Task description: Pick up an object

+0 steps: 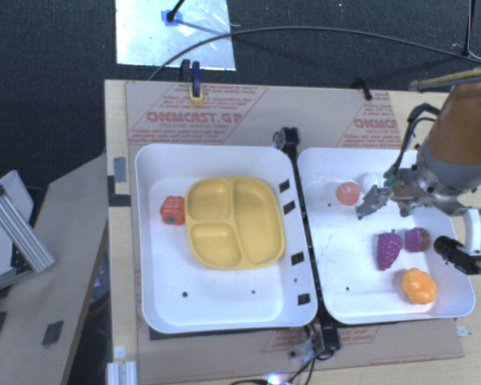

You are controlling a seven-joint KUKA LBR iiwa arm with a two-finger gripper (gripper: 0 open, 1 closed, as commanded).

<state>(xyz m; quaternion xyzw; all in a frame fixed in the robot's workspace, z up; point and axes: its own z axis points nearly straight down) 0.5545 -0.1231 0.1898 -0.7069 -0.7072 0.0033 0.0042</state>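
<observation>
In the right bin (337, 295) lie a small peach-coloured ball (348, 192), a purple bunch of grapes (388, 249), a small dark purple piece (417, 239) and an orange pepper (418, 286). My gripper (387, 202) hangs over the upper part of this bin, just right of the ball and above the grapes. Its fingers (370, 202) are spread open with nothing between them.
The left bin (156, 295) holds a yellow divided plate (232, 221) and a small orange-red fruit (172, 210) against the plate's left side. A black-clipped ridge (298, 239) separates the two bins. The arm reaches in from the right over the right bin's far corner.
</observation>
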